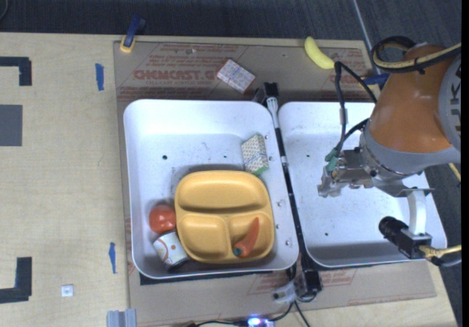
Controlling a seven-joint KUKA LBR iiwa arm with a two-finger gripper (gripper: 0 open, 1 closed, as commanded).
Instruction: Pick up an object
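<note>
My gripper (327, 185) hangs over the middle of the right bin (322, 234), on the grey arm with its orange band (410, 109). Nothing shows under or in it. The left bin (146, 135) holds a yellow divided plate (216, 204) with an orange carrot (249, 237) in its lower right compartment. A red ball-like fruit (162, 218) and a white and orange object (170, 248) lie against the plate's left side. A small patterned packet (254, 153) rests near the bin's right wall.
Behind the bins, a yellow banana (319, 53) and a patterned card (235, 75) lie on the brown board. A blue and yellow clip (132, 32) sits at the board's far left corner. Cables run along the arm.
</note>
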